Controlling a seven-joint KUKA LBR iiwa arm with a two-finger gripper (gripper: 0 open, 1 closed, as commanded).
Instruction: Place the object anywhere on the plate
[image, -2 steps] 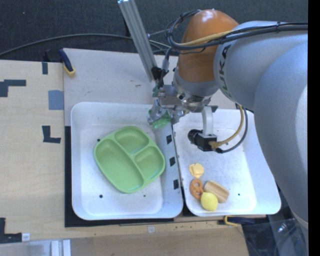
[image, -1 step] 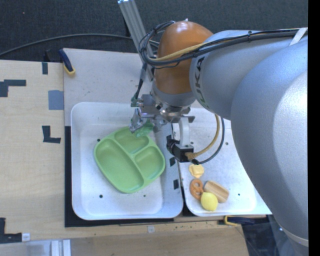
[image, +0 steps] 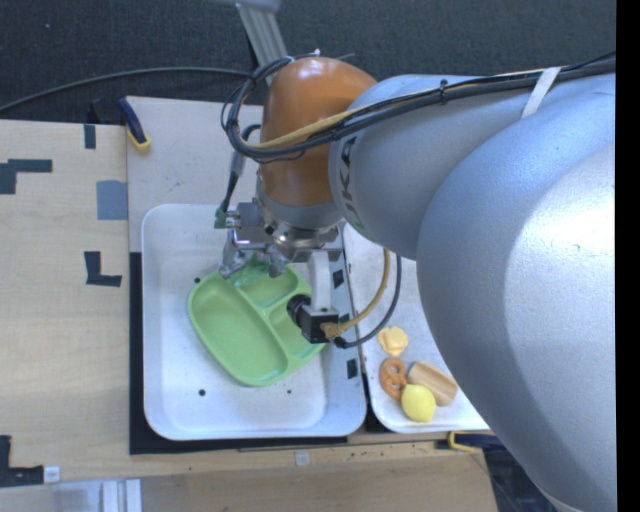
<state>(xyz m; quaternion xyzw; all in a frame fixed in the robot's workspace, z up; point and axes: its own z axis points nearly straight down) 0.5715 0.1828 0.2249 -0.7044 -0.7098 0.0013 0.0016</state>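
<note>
Filling the right half of the view, the grey arm (image: 500, 230) was seen closest to the camera, its bulk cutting off much of the right bin (image: 378, 395). From about three o'clock it was stretched toward the left bin (image: 165, 330), with the orange band (image: 300, 125) at roughly twelve o'clock and black cables looped over it. Below the band the wrist was pointed downward, and the gripper (image: 250, 260) was set over the upper edge of the green plate (image: 250, 330).

Whether the gripper was clenched or released could not be told, since its fingers were largely masked by the wrist housing. Nothing was clearly seen between them.

Dark lettering was visible on the grey link beside the band, but it was foreshortened and could not be read.

The divided plate was lying tilted in the left bin, near the centre. At about five o'clock, in the exposed corner of the right bin, a yellow lemon (image: 418, 404), a tan block (image: 432, 381), a small orange pretzel-like piece (image: 393, 376) and a pale yellow piece (image: 393, 341) were gathered close together.
</note>
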